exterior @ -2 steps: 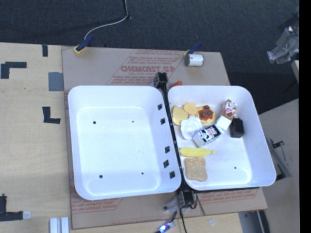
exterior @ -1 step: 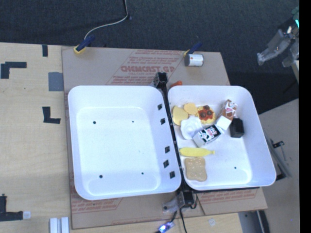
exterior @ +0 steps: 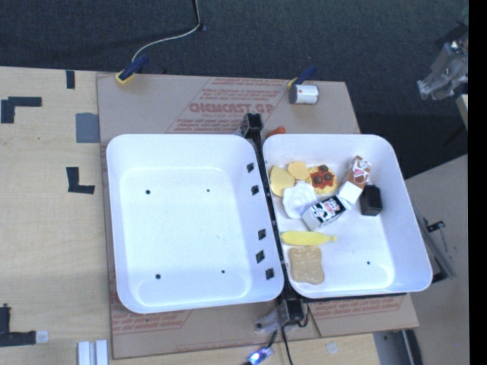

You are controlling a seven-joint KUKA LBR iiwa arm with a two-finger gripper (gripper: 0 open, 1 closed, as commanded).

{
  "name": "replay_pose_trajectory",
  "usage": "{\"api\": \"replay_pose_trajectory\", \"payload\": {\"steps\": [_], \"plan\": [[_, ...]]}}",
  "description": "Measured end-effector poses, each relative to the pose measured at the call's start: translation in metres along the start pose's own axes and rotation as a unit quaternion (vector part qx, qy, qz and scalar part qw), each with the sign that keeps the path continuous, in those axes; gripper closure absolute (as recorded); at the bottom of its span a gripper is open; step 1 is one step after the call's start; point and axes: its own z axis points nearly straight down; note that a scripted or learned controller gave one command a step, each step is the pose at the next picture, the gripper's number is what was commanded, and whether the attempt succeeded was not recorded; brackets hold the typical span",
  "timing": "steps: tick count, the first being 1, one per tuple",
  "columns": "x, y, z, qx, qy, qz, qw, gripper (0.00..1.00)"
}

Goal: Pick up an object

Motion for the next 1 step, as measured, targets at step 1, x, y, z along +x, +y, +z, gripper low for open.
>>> {"api": "replay_pose_trajectory", "payload": {"steps": [1], "plan": [[-0.0001, 0.0, 0.0004, 0.0, 0.0, 0.0, 1.0, 0.0]]}}
